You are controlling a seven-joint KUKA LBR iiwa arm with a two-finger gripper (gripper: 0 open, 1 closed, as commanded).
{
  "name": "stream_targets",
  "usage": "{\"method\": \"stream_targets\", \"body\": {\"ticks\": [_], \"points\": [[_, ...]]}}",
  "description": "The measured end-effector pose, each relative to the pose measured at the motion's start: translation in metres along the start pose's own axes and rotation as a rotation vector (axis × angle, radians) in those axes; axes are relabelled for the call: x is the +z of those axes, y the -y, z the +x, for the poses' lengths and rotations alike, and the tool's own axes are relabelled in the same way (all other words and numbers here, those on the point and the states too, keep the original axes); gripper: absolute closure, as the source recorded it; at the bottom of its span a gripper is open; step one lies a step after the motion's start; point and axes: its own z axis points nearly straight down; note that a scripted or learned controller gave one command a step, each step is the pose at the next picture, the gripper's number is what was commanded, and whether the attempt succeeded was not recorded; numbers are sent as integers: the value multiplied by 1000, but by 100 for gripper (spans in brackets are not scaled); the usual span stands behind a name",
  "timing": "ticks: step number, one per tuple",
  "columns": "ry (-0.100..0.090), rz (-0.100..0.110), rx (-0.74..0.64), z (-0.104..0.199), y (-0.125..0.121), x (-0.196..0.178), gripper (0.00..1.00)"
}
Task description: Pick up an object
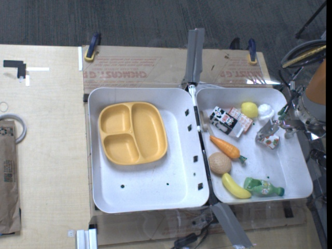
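Note:
The right bin (290, 173) holds several small items. A black-and-white carton (224, 119) lies beside a tan box (244, 120). A lemon (249, 109) and a white ball (265, 110) sit at the back. An orange carrot (225, 147), a round brown potato (220, 164), a banana (235, 186) and a green bottle (263, 187) lie toward the front. My gripper (268, 135) is low over the right half of this bin, just in front of the white ball and right of the tan box. Nothing visibly hangs from it.
The left bin (94, 139) carries a yellow divided plate (133, 133). The grey arm with its orange band (314, 90) comes in over the right bin's right wall. A metal divider (194, 61) runs between the bins. Clamps stand at the back edge.

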Motion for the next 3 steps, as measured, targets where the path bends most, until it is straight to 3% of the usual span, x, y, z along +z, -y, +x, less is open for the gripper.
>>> {"method": "stream_targets", "body": {"ticks": [1, 2, 3], "points": [[-2, -2, -117, -3, -10, 11, 0], [-9, -3, -133, 2, -34, 42, 0], [-2, -4, -134, 0, -35, 32, 100]]}}
